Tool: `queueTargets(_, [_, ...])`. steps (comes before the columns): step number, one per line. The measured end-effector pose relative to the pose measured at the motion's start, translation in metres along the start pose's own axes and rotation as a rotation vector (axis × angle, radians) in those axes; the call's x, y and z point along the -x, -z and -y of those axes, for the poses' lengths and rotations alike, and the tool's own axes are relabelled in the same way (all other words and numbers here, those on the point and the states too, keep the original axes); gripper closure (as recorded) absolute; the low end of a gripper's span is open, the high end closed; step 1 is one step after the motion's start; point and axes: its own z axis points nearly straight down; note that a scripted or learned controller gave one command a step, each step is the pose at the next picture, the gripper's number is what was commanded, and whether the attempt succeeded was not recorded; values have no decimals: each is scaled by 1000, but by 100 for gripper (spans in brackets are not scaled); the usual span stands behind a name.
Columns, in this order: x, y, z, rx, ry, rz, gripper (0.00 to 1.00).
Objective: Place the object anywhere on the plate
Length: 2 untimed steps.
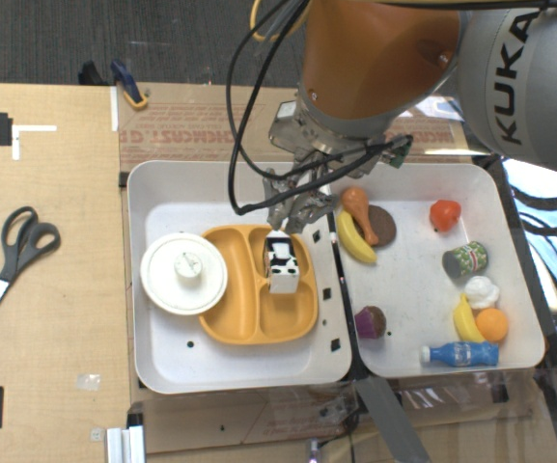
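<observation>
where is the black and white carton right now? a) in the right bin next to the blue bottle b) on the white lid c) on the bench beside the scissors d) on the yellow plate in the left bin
d: the black and white carton stands on the yellow plate in the left bin, just below the hand, well away from the blue bottle and the scissors.
</observation>
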Motion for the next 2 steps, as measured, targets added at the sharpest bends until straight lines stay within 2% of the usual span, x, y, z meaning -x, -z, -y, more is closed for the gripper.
queueTargets(1, [-14, -56, -46, 4, 211, -2, 100])
queueTargets(2, [10, 3, -34, 1, 310, 0, 100])
